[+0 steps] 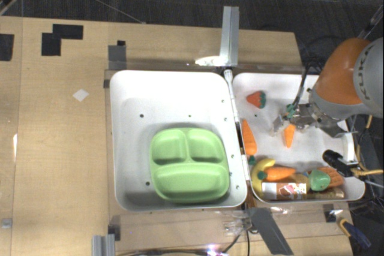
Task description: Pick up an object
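Observation:
My gripper [292, 119] is low in the right bin [270, 84], reaching in from the right. A small orange carrot piece [288, 136] lies directly under it, its upper end against the gripper's tip. I cannot tell whether the carrot piece is held. A red strawberry [256, 99] sits to the gripper's upper left. A longer carrot [248, 138] lies along the bin's left wall.
The right bin's near edge holds a banana [263, 166], another carrot [279, 174], a labelled bottle [287, 190] and a green and orange toy [321, 179]. In the left bin [132, 93] sits a green divided plate [189, 163]. A metal post [230, 36] rises behind the bins.

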Tool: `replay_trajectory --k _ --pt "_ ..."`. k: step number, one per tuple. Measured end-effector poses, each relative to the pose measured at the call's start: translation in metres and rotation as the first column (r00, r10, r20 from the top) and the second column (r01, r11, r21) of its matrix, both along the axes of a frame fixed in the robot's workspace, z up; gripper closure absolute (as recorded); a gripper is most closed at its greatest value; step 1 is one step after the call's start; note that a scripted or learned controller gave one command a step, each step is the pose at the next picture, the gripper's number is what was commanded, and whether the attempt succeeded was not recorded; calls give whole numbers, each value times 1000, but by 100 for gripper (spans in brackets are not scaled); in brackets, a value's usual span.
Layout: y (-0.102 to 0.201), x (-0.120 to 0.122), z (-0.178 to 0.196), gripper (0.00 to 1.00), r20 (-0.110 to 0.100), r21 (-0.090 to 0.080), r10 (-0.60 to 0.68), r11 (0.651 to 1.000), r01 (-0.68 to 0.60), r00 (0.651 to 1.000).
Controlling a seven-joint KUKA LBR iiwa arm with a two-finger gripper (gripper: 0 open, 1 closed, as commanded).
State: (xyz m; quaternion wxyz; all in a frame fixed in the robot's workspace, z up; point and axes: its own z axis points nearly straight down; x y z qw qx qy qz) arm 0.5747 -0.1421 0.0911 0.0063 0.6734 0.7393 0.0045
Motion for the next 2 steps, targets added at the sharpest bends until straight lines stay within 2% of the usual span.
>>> replay_trajectory --k 1,2 --pt "3 3 11 100 6 5 2 1000 -2 1000" --pt "54 -9 118 100 -11 2 47 999 -47 999"
